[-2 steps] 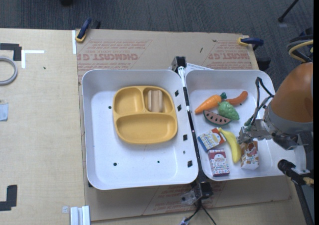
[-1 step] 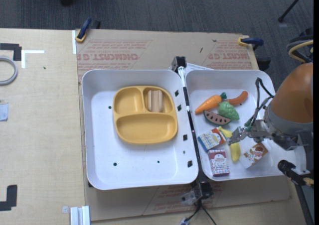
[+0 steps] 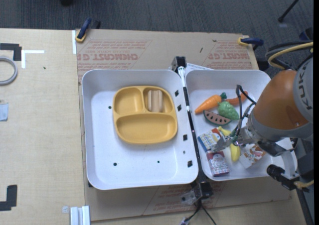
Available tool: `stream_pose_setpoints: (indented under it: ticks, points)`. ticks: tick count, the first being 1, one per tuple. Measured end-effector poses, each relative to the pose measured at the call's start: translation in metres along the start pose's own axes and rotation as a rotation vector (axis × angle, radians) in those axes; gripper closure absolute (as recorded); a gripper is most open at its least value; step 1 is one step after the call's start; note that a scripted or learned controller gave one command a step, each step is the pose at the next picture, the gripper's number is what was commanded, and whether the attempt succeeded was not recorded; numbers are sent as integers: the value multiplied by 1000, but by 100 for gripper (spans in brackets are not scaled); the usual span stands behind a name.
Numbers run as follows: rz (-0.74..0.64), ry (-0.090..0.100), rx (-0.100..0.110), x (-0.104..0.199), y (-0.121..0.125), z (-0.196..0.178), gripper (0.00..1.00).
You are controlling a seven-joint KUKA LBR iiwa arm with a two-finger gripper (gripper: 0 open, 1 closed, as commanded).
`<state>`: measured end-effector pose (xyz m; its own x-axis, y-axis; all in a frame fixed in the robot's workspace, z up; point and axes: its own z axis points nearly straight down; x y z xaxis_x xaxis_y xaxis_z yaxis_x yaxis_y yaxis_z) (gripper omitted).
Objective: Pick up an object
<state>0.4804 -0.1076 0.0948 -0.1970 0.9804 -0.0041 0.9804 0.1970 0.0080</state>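
Reaching into the crowded right bin (image 3: 259,77), our gripper (image 3: 225,143) (grip unclear to us) may push the banana (image 3: 235,152) away.

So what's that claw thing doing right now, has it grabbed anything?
Gripper: down in the right bin among the toy food, but whether it is open, closed or holding anything cannot be told.

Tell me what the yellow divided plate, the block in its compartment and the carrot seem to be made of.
Yellow divided plate: likely moulded plastic, matte; uniform colour, rounded rims.
Block in its upper right compartment: probably wood; pale tan with faint lengthwise streaks.
Carrot in the right bin: seemingly toy plastic, smooth; flat orange with a green top.
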Motion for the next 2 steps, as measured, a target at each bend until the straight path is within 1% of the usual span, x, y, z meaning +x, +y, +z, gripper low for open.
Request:
stream_pose_setpoints:
  ticks: [1,2]
  points:
    - [2,0,-2,0,1,-10,100]
    - [1,3,6,49,30,-142,100]
